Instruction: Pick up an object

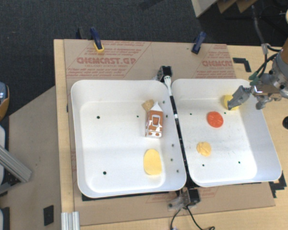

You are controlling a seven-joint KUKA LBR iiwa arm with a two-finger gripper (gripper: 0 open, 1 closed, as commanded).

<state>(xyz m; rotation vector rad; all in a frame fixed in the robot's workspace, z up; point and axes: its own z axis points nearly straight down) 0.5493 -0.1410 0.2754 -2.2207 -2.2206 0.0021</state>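
Note:
The right bin (264, 143) holds a red round object (215, 119), a small orange-yellow lump (204, 149) and a yellow piece (228, 101) near its far side. My gripper (250, 100) hangs over the right bin's far right part, open, with nothing between its fingers. Its left finger (239, 97) overlaps the yellow piece's right edge and hides part of it. In the left bin (86, 143) lie an orange-and-white carton (154, 122), a tan scrap (148, 104) just behind it, and a pale yellow oval (152, 162).
The two bins meet at a black seam (176, 128) down the middle. Two blue clamps (97, 40) (198, 42) hold the cardboard base at the back. Cables hang beside the arm at the right.

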